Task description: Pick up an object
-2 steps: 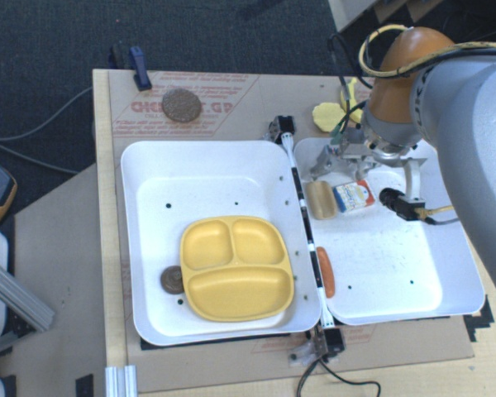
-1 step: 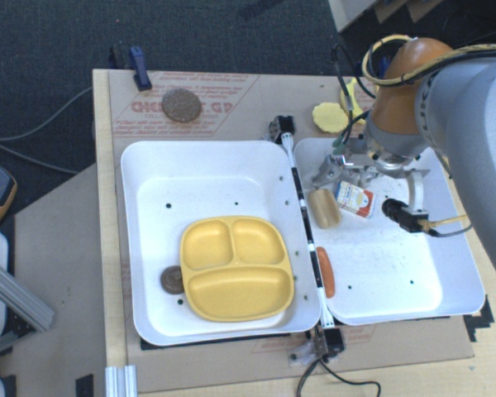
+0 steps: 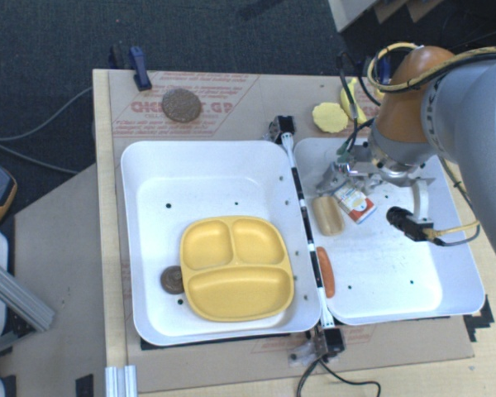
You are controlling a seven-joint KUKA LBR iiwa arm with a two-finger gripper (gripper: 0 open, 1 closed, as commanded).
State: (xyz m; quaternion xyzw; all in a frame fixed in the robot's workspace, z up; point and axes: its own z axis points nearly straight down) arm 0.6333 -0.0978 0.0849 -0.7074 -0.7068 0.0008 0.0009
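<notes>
Here the grey arm [image 3: 471, 114] reaches into the right bin [image 3: 397, 296], and its pincer [image 3: 353, 184] sits low over a small white and red packet [image 3: 357, 205]; I cannot tell whether the packet is gripped. Just left of the packet lies a tan bread roll [image 3: 327, 216], with an orange carrot [image 3: 326, 271] near the divider. The left bin [image 3: 149, 222] holds a yellow divided plate [image 3: 234, 267] and a brown cookie [image 3: 172, 279] touching its edge, while another brown disc [image 3: 181, 104] and a yellow lump [image 3: 331, 117] rest on the table [image 3: 116, 304].
</notes>
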